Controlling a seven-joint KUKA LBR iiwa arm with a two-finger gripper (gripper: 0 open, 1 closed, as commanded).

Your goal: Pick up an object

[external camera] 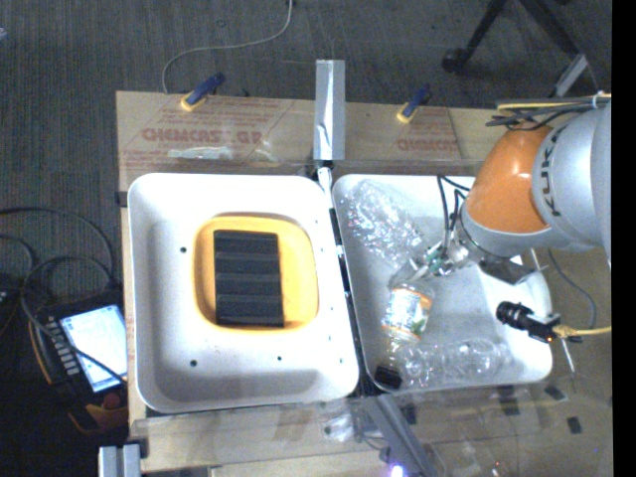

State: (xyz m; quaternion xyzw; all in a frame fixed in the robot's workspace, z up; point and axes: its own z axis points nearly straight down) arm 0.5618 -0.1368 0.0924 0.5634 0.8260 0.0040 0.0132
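Across the brown cardboard-topped desk (pixel 199 132) sit two shallow white plastic bins side by side. Toward the desk's left edge, the left white bin (pixel 159 296) holds a yellow rounded tray with a black ribbed block (pixel 248 276) lying flat in its middle. Toward the desk's right edge, the right white bin (pixel 522 361) carries a grey arm with an orange band (pixel 517 182) reaching over its far right corner. Beneath the arm, the pincer (pixel 439 258) hangs low near the bin's centre; whether its tips are spread or pressed together cannot be told. Just beside it, toward the desk's near edge, lies a crumpled clear plastic bottle with a green-and-orange label (pixel 405 311), tilted. Another clear crushed bottle (pixel 378 217) lies by the bin's far left corner, and a third clear bottle with a dark cap (pixel 437 361) stretches along its near wall.
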